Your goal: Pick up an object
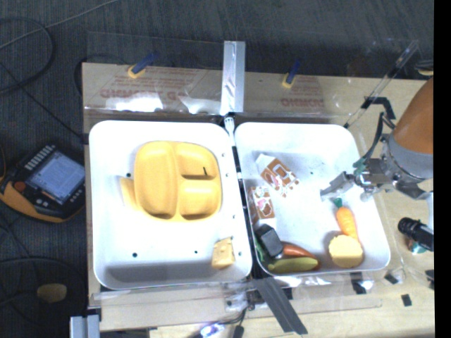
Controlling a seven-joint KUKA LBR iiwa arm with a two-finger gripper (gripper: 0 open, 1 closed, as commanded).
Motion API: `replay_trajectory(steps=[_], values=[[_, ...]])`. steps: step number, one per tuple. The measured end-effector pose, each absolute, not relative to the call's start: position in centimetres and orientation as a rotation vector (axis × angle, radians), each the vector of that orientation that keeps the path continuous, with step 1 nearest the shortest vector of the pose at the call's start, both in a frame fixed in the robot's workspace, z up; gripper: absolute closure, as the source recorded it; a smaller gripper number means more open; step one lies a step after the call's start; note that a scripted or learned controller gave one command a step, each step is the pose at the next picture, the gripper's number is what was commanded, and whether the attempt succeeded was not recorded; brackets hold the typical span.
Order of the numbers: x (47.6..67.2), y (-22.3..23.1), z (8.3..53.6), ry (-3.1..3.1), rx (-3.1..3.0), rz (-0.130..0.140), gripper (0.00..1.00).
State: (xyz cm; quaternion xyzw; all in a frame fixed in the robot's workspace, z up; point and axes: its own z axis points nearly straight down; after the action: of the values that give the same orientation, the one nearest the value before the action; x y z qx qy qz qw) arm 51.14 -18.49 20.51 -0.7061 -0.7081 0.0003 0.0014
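On the table [338, 94] two white bins are set side by side: the left bin [106, 259] is taken up largely by a yellow divided tray [176, 179], with a small tan block [223, 253] near its lower right corner, and the right bin [310, 136] is where the candidate objects are gathered. None of them is seen lifted, so the pick is judged not yet done; approach, closure and lift remain. The arm [416, 129] is brought in from the right, with its wrist over the right bin's right wall. The end effector [347, 186] is held low just above the carrot [345, 220], with a yellow chunk [344, 251] below that; whether its fingers are apart or together cannot be told, and nothing is seen between them. Printed packets [276, 175], a black object [268, 240] and a green and red piece [294, 258] lie further left.
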Motion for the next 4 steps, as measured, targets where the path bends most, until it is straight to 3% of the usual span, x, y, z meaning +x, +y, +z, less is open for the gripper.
replay_trajectory(steps=[1, 2, 3, 4], values=[[51.9, -22.4, 15.6, -2.179, -2.264, 0.003, 0.00], [51.7, -21.1, 9.2, -2.411, -2.011, -0.025, 0.00], [51.8, -21.6, 10.1, -2.419, -2.025, -0.019, 1.00], [54.4, -12.8, 17.0, -2.386, -2.041, 0.002, 1.00]])
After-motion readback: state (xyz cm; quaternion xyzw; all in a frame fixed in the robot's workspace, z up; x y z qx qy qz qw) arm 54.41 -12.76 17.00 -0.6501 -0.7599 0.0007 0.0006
